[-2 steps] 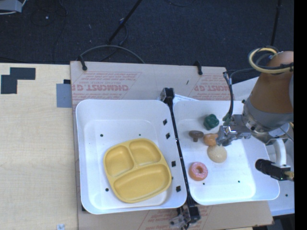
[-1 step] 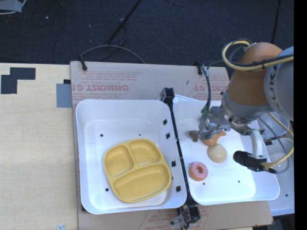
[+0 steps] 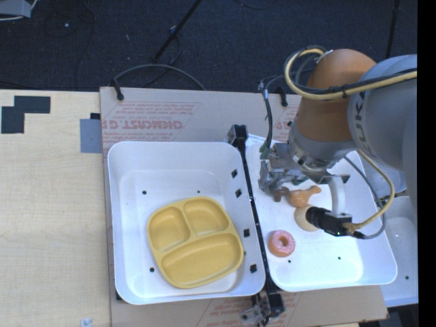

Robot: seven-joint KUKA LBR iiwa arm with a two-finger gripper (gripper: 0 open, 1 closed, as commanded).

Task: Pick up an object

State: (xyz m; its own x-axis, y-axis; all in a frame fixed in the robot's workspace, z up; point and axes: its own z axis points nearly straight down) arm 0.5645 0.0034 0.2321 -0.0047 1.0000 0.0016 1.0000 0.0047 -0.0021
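We see the gripper (image 3: 278, 187) low in the right bin (image 3: 354, 268), its grip impossible to tell, orange toy (image 3: 302, 197) just beside it, long axis pointing up-right, pink donut (image 3: 281, 242) nearby.

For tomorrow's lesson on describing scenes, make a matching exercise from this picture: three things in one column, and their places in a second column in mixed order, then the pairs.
Column one:
1. yellow divided plate
2. pink doughnut
3. gripper

Column two:
A. in the right bin, near its front left
B. over the back left part of the right bin
C. lying flat in the left bin

Pairs: 1-C, 2-A, 3-B
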